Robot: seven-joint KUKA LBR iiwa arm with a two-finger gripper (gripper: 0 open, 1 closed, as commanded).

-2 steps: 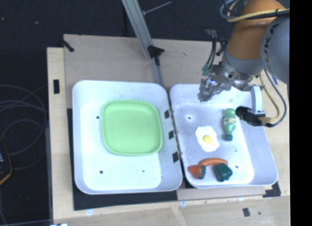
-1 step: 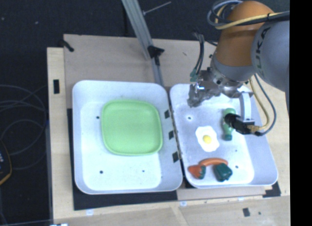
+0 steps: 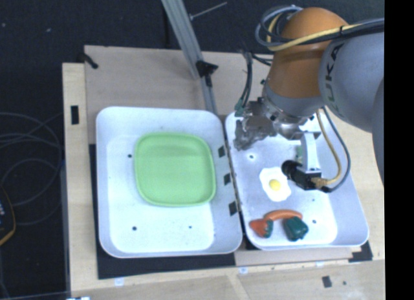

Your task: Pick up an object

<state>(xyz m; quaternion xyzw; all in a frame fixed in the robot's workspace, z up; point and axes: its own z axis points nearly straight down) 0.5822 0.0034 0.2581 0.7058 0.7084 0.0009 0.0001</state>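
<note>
My gripper [image 3: 244, 138] hangs over the far left corner of the right bin [image 3: 343, 218], close to the divider between the bins. Nothing shows between its tips. A toy fried egg [image 3: 275, 185] lies in the middle of that bin, below and to the right of the gripper. Near the bin's front edge lie an orange sausage-shaped piece [image 3: 283, 214], a small red-orange piece [image 3: 261, 227] and a teal piece [image 3: 296, 228]. A square green plate [image 3: 174, 169] rests in the left bin [image 3: 116, 214].
A grey metal pole [image 3: 184, 37] slants from the top of the view down to the bins' far edge, just left of the gripper. The arm's orange band and grey body cover the right bin's far right part.
</note>
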